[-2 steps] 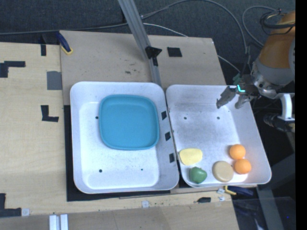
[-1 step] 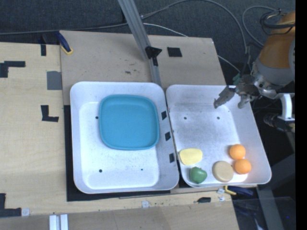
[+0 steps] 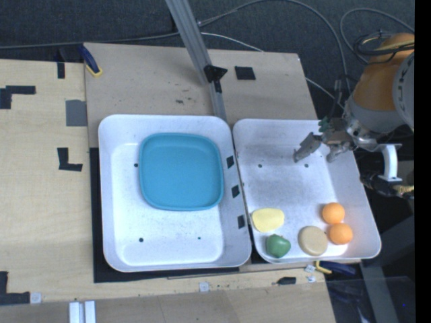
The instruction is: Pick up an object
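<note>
Seen from above the bench, my claw (image 3: pixel 318 150) hangs over the upper part of the right bin (image 3: pixel 269 140), fingers spread apart with nothing between them. The pickable things sit well apart from it along that bin's near edge: a yellow piece (image 3: pixel 268 219), a green one (image 3: pixel 277 245), a tan round (image 3: pixel 312 240), two oranges (image 3: pixel 336 223). A blue plate (image 3: pixel 180 171) lies in the left bin (image 3: pixel 121 241).
</note>
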Robot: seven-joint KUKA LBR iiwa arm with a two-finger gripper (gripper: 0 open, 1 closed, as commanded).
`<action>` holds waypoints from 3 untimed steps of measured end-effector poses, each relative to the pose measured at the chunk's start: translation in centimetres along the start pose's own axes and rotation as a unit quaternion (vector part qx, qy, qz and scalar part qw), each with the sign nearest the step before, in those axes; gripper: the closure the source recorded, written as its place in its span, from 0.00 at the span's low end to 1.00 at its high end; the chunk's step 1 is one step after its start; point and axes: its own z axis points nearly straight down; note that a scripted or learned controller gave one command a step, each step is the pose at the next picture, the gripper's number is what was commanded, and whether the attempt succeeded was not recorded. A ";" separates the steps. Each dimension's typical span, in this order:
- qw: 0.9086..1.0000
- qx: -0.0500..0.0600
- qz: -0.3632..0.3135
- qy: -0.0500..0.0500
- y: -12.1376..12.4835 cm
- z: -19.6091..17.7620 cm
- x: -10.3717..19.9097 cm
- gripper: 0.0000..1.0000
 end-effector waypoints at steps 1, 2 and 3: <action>1.000 0.001 0.000 0.000 0.2 5.6 -0.9 0.00; 1.000 -0.002 0.000 0.000 0.2 8.7 -0.8 0.00; 1.000 -0.003 0.000 -0.001 0.3 7.6 -0.9 1.00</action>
